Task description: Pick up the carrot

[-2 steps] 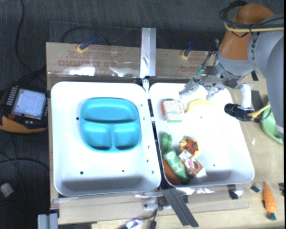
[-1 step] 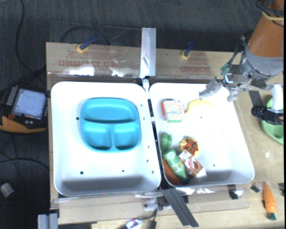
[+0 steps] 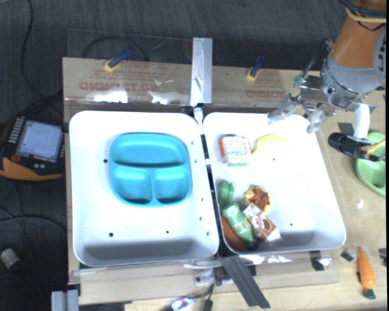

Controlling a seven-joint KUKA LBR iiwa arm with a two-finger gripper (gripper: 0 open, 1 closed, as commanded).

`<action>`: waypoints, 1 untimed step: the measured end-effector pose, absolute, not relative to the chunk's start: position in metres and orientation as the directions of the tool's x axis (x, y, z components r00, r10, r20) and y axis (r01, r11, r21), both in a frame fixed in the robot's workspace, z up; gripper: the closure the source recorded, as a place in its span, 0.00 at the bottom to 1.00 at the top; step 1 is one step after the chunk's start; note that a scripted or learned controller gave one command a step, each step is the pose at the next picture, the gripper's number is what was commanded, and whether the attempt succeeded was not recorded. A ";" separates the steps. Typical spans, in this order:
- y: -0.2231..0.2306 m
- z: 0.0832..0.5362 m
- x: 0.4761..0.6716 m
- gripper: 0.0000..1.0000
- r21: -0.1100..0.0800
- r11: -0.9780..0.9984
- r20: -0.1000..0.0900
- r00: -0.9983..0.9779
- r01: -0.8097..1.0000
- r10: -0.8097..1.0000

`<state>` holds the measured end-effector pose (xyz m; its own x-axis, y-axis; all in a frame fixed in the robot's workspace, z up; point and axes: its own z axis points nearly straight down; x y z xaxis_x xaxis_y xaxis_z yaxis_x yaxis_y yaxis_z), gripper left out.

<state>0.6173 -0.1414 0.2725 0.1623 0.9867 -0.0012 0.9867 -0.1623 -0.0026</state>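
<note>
Left bin (image 3: 91, 238): a blue divided tray (image 3: 150, 167), nothing else of note.

Right bin (image 3: 311, 193): toy food crowded at the near-left corner. The carrot (image 3: 231, 236) lies against the bin wall at about the lowest point of the heap, orange, partly covered by green pieces (image 3: 236, 218) and a small printed box (image 3: 259, 220). Further back, a patterned packet (image 3: 235, 150) and a banana (image 3: 270, 142).

Gripper (image 3: 299, 114): above the bin's far right edge, well apart from the carrot, fingers spread wide, nothing between them.

Judgement: likely light, rigid plastic, smooth and rounded, so prone to slip. Best hold is across the exposed orange flank; the wall and neighbours leave little room.
</note>
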 end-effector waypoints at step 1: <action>-0.145 0.141 0.563 0.00 -0.004 -0.064 0.001 0.064 0.998 0.998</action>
<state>0.5632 -0.1449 0.1406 0.0641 0.9979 0.0008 0.9979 -0.0641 -0.0043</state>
